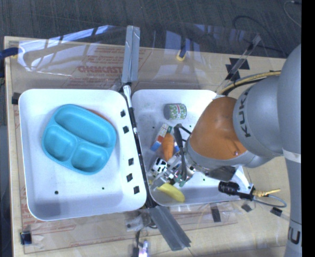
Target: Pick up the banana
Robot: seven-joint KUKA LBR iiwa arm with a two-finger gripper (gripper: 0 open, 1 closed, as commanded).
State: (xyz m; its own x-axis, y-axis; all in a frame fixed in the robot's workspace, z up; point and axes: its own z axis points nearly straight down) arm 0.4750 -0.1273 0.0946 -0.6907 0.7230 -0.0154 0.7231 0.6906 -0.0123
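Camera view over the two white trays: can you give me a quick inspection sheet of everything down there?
Surface: wooden bench bearing two white bins, the left bin and the right bin, side by side.
Job's things: banana, yellow, lying near the right bin's front edge.
Clutter: blue divided tray in the left bin; small green can, an orange carrot-like piece and a black-and-white toy in the right bin.
Grippers: gripper low in the right bin, just above the banana; its grip is unclear.
Cables: black cables along the arm.
Surroundings: dark carpet.
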